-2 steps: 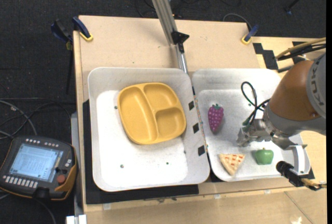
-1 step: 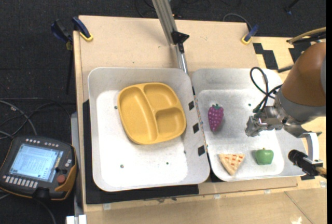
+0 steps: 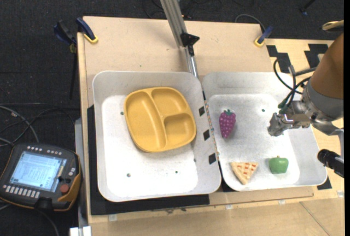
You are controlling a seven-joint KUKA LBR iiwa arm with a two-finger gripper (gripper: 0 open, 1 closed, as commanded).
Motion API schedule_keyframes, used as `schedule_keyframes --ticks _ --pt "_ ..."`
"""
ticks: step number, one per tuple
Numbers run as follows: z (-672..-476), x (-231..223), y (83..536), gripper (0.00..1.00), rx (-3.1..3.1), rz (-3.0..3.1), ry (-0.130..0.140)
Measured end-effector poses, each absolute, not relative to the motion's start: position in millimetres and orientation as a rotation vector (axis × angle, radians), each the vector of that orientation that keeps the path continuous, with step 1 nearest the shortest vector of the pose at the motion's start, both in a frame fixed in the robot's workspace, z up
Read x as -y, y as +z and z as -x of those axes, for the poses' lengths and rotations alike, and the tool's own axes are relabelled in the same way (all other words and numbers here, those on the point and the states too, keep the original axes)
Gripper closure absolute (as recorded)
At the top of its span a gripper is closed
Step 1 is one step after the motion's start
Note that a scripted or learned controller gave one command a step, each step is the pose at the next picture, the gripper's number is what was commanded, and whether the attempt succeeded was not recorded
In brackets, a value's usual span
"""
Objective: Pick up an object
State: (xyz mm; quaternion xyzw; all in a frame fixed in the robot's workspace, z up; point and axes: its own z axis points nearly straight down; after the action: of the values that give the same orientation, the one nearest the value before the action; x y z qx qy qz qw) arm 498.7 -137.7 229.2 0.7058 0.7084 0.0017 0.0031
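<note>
A grey-and-orange arm is seen reaching in from the right over a wooden counter (image 3: 136, 43) on which two shallow white bins are set side by side. The gripper (image 3: 275, 125) is poised over the right bin (image 3: 257, 84), above bare floor between the toy pieces rather than directly on any of them; whether it is open or closed cannot be told from this angle, and nothing is seen held by it.

Three small items are spread across the right bin, well apart from one another, a layout judged to leave room for a two-finger approach to each. A purple bunch of grapes (image 3: 227, 123) is laid near the bin's left wall, a waffle-patterned wedge (image 3: 244, 171) rests toward the near edge, and a green pepper (image 3: 279, 164) is placed just beside the near right corner, closest to the gripper. Any of these may serve as the object to be picked up; the pepper is judged the likeliest target, given its nearness.

The left bin (image 3: 109, 175) is occupied by a yellow divided plate (image 3: 160, 118), lying flat and slightly turned. A teach pendant (image 3: 38, 172) is left on the floor at lower left, its screen lit. Clamps at the counter's far corners appear intended to keep the board from shifting.

The pick is judged not yet made.
</note>
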Motion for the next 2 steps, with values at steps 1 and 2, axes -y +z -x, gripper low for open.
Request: schedule_keyframes --ticks 1,2 --pt "-500.0 137.7 255.1 1.00 -2.222 -2.215 0.002" --pt "-501.3 90.2 242.0 1.00 -2.230 -2.215 0.001"
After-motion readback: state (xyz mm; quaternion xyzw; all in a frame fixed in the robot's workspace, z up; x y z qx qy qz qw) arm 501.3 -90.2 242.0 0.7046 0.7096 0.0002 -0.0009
